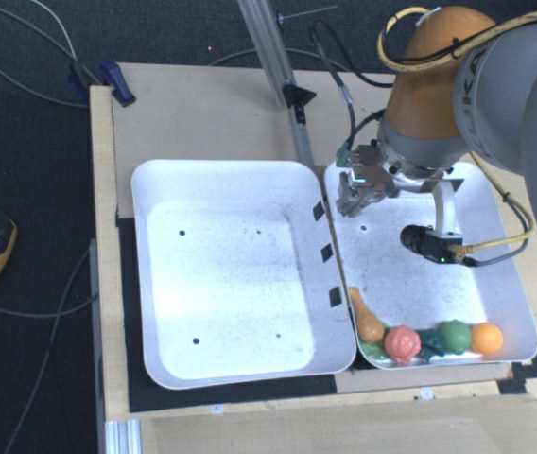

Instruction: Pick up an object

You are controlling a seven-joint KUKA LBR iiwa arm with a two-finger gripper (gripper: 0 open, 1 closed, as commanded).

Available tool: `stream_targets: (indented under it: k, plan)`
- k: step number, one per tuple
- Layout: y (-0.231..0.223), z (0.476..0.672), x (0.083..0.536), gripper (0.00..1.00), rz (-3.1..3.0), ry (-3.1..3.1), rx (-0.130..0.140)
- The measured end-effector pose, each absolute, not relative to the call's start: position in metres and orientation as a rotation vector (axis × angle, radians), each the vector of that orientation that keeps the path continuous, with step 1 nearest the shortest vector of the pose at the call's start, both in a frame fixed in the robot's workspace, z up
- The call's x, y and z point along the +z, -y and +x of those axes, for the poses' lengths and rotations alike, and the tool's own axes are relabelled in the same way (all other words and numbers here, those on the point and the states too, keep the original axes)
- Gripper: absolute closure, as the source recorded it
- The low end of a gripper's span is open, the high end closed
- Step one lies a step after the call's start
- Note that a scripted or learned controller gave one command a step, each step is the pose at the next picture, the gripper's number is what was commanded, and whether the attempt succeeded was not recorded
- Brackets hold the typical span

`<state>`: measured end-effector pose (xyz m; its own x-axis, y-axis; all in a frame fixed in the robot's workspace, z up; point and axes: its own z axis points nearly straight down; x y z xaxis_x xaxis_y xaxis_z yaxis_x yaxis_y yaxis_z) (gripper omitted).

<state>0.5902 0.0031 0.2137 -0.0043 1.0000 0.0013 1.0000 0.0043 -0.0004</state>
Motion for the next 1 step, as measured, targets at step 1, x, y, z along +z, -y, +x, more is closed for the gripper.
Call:
stream_targets:
  k: [1]
  plan:
    - [-0.052, 0.6003, 0.207, 1.0, -2.216, 2.226, -0.001]
